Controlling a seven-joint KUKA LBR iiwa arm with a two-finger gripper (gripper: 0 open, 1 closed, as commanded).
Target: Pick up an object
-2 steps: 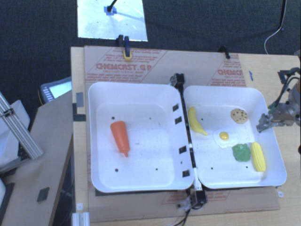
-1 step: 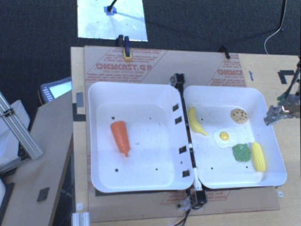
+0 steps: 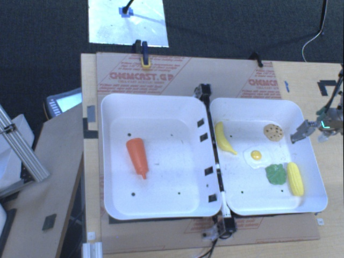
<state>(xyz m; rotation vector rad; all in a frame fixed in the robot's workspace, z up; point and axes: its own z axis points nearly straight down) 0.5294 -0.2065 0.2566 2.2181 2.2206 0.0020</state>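
Observation:
The left bin (image 3: 115, 106) holds an orange carrot (image 3: 137, 156) lying near its middle. In the right bin (image 3: 236, 107) lie a yellow banana (image 3: 223, 138) by the left wall, a cookie (image 3: 273, 131), a fried egg (image 3: 257, 157), a green leafy piece (image 3: 276, 174) and a yellow corn cob (image 3: 294, 178). My gripper (image 3: 299, 134) pokes in from the right edge, over the right bin's right rim, just right of the cookie. Nothing shows between its tips.
Black clips run down the divider (image 3: 209, 155) between the two bins. A yellow clamp (image 3: 145, 58) sits at the cardboard's far edge. A shiny metal plate (image 3: 128, 15) lies beyond the bench. A white cable (image 3: 317, 31) hangs at the upper right.

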